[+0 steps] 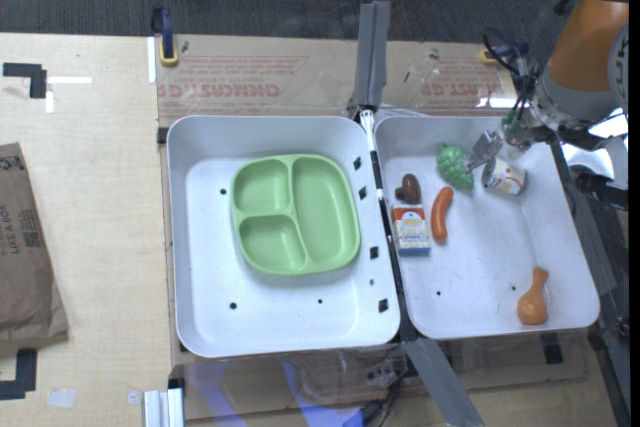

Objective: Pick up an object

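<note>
The gripper [492, 155] is seen low in the right bin [480, 305] — between a green vegetable [455, 165] and a white cup [506, 179] — its grip state cannot be told.

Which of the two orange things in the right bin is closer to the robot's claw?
The orange sausage, lying beside the small box near the bin's left wall, is closer to the gripper. The other, an orange drumstick shape, lies near the bin's front edge.

A green divided plate [296, 213] is being held in the left white bin [190, 315]; a brown paper bag [25, 245] is lying at the frame's left edge.
</note>
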Robot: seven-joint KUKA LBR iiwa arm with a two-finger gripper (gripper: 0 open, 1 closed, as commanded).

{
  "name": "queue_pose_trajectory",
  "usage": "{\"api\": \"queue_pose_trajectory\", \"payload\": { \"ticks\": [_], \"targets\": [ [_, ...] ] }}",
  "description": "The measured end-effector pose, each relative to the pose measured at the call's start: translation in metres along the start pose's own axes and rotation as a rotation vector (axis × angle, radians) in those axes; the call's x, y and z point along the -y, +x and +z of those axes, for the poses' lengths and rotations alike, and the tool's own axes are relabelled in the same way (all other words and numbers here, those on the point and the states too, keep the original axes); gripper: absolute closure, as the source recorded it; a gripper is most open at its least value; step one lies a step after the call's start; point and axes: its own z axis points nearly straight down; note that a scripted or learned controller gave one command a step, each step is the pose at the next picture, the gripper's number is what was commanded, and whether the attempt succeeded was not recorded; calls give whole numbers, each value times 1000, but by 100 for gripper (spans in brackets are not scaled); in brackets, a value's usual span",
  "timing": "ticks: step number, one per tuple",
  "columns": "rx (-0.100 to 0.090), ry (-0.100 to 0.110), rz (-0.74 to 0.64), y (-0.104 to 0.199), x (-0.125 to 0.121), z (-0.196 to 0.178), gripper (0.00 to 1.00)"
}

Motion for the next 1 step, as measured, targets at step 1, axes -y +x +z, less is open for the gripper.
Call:
{"api": "queue_pose_trajectory", "payload": {
  "ticks": [1],
  "targets": [
    [-6, -1, 43, -33, 18, 55, 0]
  ]
}}
